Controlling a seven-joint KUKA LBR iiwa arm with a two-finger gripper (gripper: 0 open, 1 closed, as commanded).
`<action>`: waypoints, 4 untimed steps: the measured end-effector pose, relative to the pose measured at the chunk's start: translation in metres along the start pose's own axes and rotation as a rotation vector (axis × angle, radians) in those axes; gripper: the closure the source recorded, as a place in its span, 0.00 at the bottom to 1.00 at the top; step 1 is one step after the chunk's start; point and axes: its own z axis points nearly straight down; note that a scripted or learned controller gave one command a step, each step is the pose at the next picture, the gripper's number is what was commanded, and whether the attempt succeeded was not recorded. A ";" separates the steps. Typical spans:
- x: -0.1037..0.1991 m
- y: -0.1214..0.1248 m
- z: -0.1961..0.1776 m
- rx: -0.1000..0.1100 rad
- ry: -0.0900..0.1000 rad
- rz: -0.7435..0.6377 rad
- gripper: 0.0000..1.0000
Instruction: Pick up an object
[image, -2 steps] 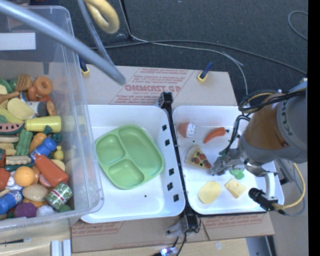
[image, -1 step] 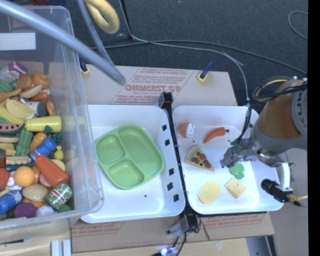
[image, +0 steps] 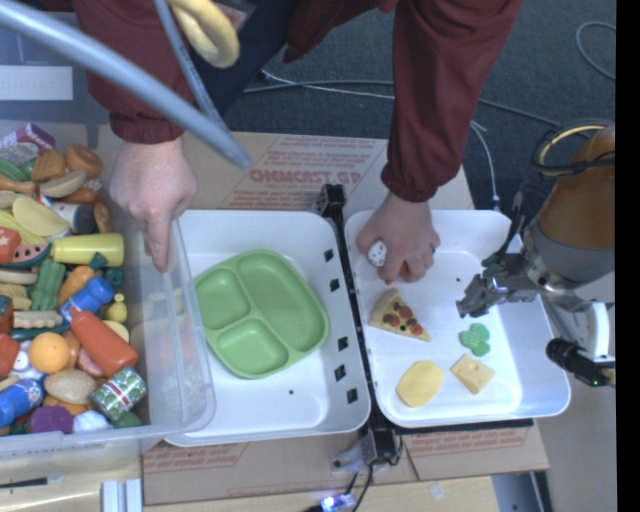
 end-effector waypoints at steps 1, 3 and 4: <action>0.000 0.001 -0.037 0.002 0.001 0.000 1.00; 0.102 -0.006 -0.022 0.008 0.003 -0.003 1.00; 0.153 0.003 -0.016 0.008 0.003 -0.005 1.00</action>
